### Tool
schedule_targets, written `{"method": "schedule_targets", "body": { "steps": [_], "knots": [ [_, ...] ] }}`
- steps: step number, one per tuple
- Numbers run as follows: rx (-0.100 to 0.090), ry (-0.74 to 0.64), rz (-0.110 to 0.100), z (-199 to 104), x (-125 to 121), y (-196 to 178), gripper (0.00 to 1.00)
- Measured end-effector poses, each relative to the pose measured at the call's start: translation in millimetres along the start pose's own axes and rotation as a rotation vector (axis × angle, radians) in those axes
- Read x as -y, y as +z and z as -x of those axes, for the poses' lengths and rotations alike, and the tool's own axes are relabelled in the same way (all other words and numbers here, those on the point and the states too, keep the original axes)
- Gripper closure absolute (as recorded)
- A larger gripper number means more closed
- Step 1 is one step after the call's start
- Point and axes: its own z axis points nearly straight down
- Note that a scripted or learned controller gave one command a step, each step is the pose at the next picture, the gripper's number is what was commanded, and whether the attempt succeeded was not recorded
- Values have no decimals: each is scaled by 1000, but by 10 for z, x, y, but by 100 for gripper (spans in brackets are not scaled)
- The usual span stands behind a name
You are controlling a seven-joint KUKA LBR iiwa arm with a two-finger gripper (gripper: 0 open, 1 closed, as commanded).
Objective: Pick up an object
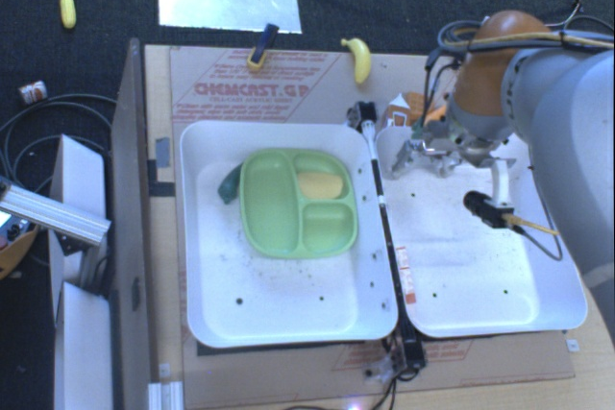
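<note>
My gripper [421, 156] hangs low over the far left corner of the right bin [480, 302], below the orange band of the wrist. A pale, whitish object [392, 145] sits in that corner right beside the gripper; I cannot tell whether they touch. In the left bin [279, 312] lies a green divided plate [288, 211] with a yellow piece [320, 184] in its upper right compartment. A dark teal object [229, 184] rests against the plate's left edge.
Behind the bins, on the cardboard, lie a yellow banana [360, 60], a blue and yellow tool [261, 47] and an orange and white item [405, 108]. The arm's bulk covers the right bin's far right side. A black divider [381, 206] runs between the bins.
</note>
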Motion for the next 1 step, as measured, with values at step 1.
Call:
{"method": "schedule_targets", "body": {
  "steps": [1],
  "knots": [
    [4,6,14,209,-37,-36,0]
  ]
}}
